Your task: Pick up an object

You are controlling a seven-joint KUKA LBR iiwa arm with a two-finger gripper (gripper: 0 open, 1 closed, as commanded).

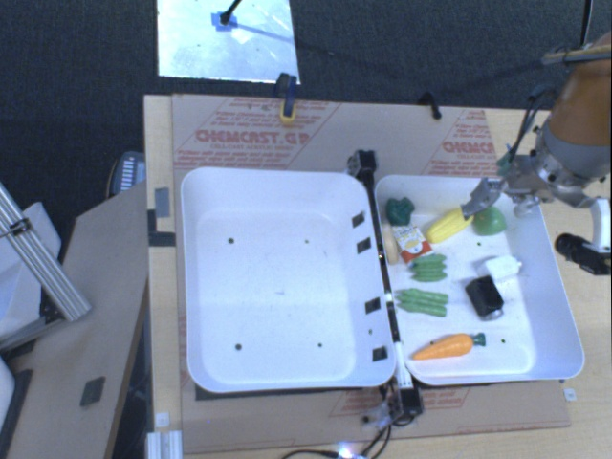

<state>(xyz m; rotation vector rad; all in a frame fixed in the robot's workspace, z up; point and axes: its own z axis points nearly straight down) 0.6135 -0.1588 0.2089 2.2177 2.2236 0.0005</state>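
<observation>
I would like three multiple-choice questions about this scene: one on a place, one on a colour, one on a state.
1. Where is the carrot?
A. right bin, near front edge
B. left bin
C. on the cardboard

2. What colour is the corn?
A. red
B. yellow
C. blue

3. How does the gripper stand to the corn?
A. far away over the left bin
B. lifting it high
C. just above its end, by the green ball

Answers: 1 A, it lies low in the right bin. 2 B, plainly yellow. 3 C, the corn rests in the bin.
</observation>
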